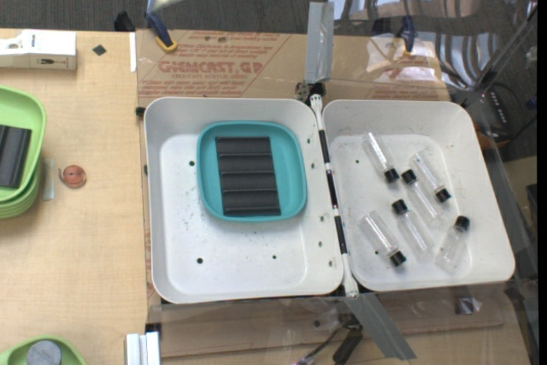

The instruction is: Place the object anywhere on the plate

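Two shallow white bins are seen side by side on the bench [77, 269]. The left bin [171, 252] carries a teal plate [208, 184] with a dark ribbed insert [248, 176] at its middle; the plate sits toward the far side of that bin. The right bin [479, 184] holds several clear vials with black caps [383, 159], lying scattered and mostly apart from one another, a few close together near the right wall. Nothing from the right bin is seen on the plate, so the task is judged to be at its start: no object has yet been picked. The state of the gripper cannot be told. For the next move, one vial must be chosen, preferably one lying apart such as the far-left one, grasped across its narrow body, lifted over the divide between the bins and set down on the plate.
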Available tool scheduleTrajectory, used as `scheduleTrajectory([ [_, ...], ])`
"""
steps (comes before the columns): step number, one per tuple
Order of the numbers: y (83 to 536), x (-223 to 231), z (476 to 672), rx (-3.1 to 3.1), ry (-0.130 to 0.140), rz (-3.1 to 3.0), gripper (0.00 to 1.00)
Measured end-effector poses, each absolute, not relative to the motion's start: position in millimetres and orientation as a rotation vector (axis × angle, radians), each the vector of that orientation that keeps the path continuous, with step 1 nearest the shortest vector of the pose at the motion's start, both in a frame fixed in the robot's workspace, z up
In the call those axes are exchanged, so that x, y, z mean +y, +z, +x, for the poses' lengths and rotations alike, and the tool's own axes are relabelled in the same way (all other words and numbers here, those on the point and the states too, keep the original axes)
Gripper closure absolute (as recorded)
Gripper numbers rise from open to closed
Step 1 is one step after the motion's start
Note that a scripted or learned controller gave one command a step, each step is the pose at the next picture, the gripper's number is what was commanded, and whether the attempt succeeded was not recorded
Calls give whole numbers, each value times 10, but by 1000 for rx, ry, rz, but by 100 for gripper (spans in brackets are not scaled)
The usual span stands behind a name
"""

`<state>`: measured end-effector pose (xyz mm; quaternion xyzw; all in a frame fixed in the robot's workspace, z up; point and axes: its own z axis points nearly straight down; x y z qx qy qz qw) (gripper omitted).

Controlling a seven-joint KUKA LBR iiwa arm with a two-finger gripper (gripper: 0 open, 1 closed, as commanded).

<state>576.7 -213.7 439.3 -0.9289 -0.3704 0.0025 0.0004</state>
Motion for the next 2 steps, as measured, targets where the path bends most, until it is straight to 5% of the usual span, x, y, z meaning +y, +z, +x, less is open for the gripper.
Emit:
scheduleTrajectory([
  [2,4391,-2190,6026,-874,8,-3017,0],
])
